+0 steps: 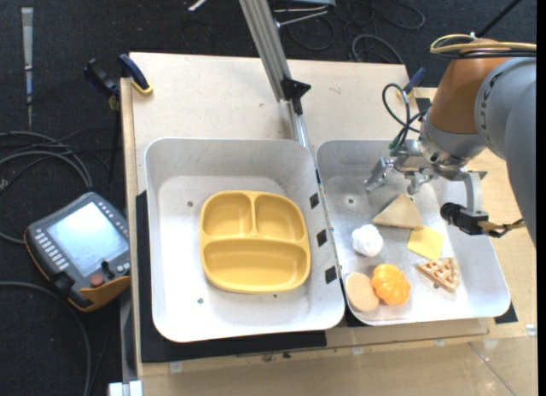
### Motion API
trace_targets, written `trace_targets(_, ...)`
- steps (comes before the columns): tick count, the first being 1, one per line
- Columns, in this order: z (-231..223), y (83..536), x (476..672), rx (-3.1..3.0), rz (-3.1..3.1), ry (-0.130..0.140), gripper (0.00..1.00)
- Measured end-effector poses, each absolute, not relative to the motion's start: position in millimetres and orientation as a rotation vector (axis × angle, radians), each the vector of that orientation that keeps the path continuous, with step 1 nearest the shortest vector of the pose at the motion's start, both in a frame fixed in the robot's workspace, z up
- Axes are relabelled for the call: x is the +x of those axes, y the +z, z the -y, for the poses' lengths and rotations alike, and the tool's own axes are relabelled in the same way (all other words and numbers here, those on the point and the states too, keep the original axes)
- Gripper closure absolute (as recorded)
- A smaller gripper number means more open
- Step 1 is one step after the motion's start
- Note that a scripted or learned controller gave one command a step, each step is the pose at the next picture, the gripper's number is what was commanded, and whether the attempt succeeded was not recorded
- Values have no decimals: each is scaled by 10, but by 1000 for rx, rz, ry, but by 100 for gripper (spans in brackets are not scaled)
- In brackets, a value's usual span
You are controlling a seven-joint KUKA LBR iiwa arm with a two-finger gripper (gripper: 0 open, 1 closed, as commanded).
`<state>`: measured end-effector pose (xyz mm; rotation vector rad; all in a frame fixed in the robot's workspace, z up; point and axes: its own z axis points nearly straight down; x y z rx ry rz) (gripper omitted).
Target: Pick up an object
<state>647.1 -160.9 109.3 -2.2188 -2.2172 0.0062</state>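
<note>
Claw (397, 178) hovering low in right bin (341, 164), prongs spread apart and holding nothing, just above tan wedge (398, 213). Wedge lying flat on bin floor amid white ball (368, 240), yellow slice (426, 243) and orange fruit (391, 284); placement probably for descent.

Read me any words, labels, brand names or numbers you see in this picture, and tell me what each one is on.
No text can be read anywhere in this view.
Teach pendant: its screen is washed out to a pale glare, and the buttons are too small to read.
Black tabs on the wall between the two bins: no legible marking.
Yellow divided tray and the food pieces in the right bin: plain, no lettering.
</note>
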Motion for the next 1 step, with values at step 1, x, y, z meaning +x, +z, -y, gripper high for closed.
trace_targets(1,1614,1241,6497,-2224,2223,-1,100)
